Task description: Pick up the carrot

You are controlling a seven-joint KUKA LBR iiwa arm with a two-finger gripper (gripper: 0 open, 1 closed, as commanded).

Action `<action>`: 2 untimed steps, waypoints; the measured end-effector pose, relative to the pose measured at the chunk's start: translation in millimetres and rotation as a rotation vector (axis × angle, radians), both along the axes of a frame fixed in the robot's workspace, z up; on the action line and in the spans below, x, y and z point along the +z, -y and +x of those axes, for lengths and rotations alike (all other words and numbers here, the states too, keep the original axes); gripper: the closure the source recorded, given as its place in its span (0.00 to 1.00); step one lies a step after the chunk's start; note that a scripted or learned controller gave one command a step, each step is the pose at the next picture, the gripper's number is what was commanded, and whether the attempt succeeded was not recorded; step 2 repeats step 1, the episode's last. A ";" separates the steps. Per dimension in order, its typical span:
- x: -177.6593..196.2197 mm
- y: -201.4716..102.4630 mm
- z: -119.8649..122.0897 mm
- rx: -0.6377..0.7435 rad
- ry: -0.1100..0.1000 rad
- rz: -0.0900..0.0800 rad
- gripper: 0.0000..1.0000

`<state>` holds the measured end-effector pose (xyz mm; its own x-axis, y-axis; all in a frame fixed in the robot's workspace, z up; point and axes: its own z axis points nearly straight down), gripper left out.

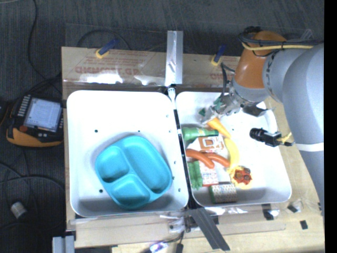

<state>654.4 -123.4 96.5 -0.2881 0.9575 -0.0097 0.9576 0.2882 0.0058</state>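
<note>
The carrot (pixel 207 157), orange and long, lies across the middle of the right bin (pixel 274 186), resting partly on a green and white carton (pixel 201 137). My gripper (pixel 217 109) hangs over the far part of that bin, pointing down to the left, well apart from the carrot. Just below its tip is the upper end of a yellow banana-shaped piece (pixel 230 144), which curves down beside the carrot.
A blue divided plate (pixel 134 169) fills the near part of the left bin (pixel 84 115). In the right bin there are also a red and yellow toy (pixel 243 176), a green box (pixel 195 174) and a grey-green block (pixel 224 193) near the front wall.
</note>
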 end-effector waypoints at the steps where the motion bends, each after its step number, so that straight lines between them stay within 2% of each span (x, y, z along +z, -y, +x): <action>1: 94.9 -51.7 -47.2 -0.113 -0.013 0.008 1.00; 2: 94.9 -51.7 -47.2 -0.113 -0.013 0.008 1.00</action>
